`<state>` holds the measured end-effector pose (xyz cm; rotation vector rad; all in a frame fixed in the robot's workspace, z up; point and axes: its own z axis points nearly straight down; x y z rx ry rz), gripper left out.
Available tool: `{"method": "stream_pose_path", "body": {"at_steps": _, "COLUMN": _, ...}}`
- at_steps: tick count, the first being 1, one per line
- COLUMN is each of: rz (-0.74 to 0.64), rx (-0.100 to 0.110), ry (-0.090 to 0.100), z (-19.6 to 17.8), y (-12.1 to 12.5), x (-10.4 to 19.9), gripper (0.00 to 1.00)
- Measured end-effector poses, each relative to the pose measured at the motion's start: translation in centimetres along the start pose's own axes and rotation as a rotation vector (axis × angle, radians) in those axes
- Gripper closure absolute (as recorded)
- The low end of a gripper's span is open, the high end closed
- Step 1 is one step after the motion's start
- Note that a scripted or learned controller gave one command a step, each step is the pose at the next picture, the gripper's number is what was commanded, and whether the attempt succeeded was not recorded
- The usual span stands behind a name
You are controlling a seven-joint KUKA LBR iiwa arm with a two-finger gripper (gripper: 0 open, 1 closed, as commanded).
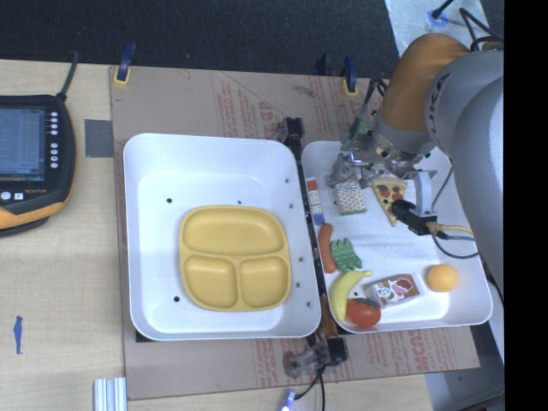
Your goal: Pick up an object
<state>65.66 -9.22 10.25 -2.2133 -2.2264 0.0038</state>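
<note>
Camera view: unreadable print on packet (pixel 393 289).

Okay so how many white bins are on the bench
2. The left bin holds a yellow divided tray; the right bin holds the small toy foods, with the arm over its far end.

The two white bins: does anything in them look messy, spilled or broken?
Nothing looks spilled or broken. The yellow tray lies flat in the left bin. Toy foods, among them a banana and an orange, lie scattered loosely in the right bin.
</note>
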Motion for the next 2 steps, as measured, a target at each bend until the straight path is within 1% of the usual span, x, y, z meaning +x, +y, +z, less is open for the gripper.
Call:
{"method": "stream_pose_path", "body": {"at_steps": 1, "rz": 0.005, "rx": -0.001, "ry": 0.0, "z": -9.0, "y": -8.3, "x": 0.1, "gripper": 1.0}}
{"method": "stream_pose_path", "body": {"at_steps": 2, "rz": 0.001, "rx": 0.001, "ry": 0.001, "z": -12.0, "y": -11.0, "x": 3.6, "gripper": 1.0}}
